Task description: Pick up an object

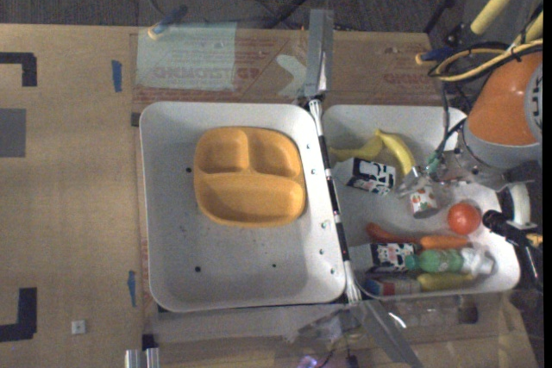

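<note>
The tool (429,171) hangs low in the right bin (509,271); I cannot tell its state. This looks like the reach-in step: next, settle on one item. A small white cup (421,201) lies just beneath, a banana (386,147) beside. Farther off, an orange tray (249,177) fills the left bin (164,211) on the wooden tabletop (69,211).

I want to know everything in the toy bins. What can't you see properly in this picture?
- Pincer, camera view: small and blurred, so its grip is unclear.
- Grey arm with orange band: cut off by the right edge.
- Small white cartons: print too small to read.
- Green and yellow plastic bottles: overlapping along the right white bin's front wall.
</note>
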Controlling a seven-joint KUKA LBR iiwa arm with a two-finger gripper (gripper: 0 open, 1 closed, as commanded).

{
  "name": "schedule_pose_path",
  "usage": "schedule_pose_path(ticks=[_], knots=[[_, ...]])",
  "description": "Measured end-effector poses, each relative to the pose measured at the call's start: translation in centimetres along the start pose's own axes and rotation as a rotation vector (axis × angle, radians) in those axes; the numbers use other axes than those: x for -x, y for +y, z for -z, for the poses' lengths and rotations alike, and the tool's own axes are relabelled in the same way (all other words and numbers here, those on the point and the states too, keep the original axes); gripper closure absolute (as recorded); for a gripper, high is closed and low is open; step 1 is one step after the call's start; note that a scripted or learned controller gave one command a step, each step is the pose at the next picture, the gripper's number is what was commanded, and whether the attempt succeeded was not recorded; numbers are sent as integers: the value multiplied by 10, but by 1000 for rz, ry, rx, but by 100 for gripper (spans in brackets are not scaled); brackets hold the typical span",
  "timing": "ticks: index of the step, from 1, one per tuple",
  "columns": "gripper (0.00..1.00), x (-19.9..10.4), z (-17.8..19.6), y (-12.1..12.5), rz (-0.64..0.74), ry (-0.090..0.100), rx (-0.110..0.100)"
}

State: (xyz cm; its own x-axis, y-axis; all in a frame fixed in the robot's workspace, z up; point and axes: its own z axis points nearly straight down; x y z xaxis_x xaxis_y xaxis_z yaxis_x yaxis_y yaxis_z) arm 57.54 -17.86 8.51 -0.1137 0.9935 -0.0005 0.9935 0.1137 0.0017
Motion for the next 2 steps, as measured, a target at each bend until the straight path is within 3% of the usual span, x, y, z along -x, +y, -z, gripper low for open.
schedule_pose_path(ticks=[1, 2], knots=[[100, 1, 11, 0, -2, -1, 2], [100, -54, 105, 38, -101, 1, -4]])
